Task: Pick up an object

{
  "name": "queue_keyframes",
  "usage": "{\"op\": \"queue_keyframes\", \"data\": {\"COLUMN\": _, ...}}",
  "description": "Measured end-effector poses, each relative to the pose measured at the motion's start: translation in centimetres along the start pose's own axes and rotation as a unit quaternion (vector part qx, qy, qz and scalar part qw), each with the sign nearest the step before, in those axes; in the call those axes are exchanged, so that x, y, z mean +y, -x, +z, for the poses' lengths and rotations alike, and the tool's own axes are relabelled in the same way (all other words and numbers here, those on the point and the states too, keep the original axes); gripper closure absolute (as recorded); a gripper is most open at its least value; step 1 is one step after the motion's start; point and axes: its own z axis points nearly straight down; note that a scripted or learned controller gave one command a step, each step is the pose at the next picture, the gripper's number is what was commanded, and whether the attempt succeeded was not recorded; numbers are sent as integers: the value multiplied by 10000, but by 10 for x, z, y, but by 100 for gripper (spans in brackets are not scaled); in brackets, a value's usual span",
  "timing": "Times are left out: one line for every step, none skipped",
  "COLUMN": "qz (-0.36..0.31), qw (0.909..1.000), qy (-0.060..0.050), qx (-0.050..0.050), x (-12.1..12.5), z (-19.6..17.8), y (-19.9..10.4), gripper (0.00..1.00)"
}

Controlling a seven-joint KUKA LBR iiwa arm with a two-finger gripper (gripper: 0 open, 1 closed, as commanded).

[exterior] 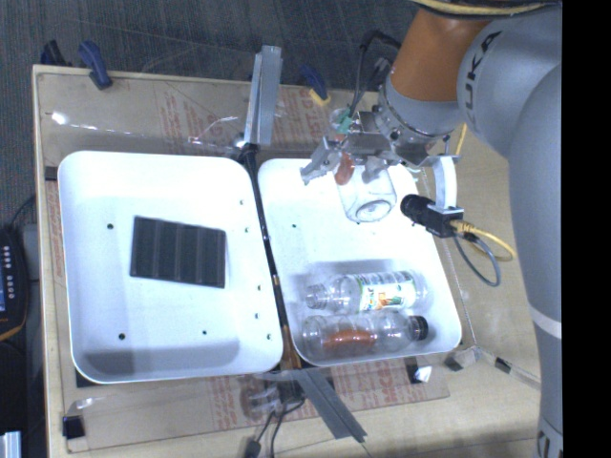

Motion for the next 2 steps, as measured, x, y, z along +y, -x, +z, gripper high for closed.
{"op": "queue_keyframes", "data": {"qz": -1563, "qw": 9877, "qy": 32, "qx": -10, "x": -19, "z": -49, "y": -33, "gripper": 0}}
{"op": "queue_keyframes", "data": {"qz": -2342, "qw": 9722, "qy": 13, "qx": -2, "x": -57, "z": 7, "y": -5, "gripper": 0}}
